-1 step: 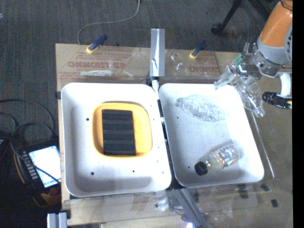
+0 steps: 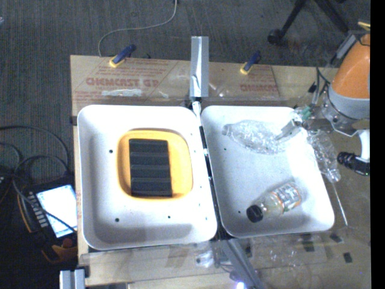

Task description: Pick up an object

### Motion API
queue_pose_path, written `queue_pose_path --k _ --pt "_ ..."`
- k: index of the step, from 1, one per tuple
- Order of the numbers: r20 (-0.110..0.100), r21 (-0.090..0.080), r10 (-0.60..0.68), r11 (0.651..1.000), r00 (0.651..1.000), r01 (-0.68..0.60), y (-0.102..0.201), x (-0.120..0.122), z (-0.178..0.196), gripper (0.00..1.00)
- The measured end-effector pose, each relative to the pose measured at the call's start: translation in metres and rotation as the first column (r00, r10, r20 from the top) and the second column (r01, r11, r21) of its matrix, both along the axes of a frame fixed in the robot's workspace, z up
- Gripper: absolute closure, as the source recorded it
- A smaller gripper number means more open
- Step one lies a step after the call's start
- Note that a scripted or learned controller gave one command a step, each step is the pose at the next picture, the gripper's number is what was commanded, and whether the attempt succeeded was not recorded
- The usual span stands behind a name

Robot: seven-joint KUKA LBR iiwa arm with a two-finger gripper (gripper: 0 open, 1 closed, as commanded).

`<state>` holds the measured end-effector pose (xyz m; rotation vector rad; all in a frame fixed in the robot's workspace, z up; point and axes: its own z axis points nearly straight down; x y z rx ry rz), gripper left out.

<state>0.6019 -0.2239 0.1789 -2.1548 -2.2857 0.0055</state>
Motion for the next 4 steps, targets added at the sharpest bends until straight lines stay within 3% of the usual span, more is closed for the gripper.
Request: queue_pose_path --k 1,2,3,4 --pt "0.001 0.003 0.072 0.997 0.997 -0.072 0.001 -0.108 -0.006 0.0" --pt "0.008 0.005 0.261 0.965 0.965 -0.261 0.005 -0.113 -0.081 0.0" --pt "0.009 0.006 0.261 0.965 0.965 -0.261 0.006 -0.113 -0.072 1.0" --pt "0.003 0.002 0.07 0.998 0.998 -0.07 0.066 -0.087 0.006 1.0"
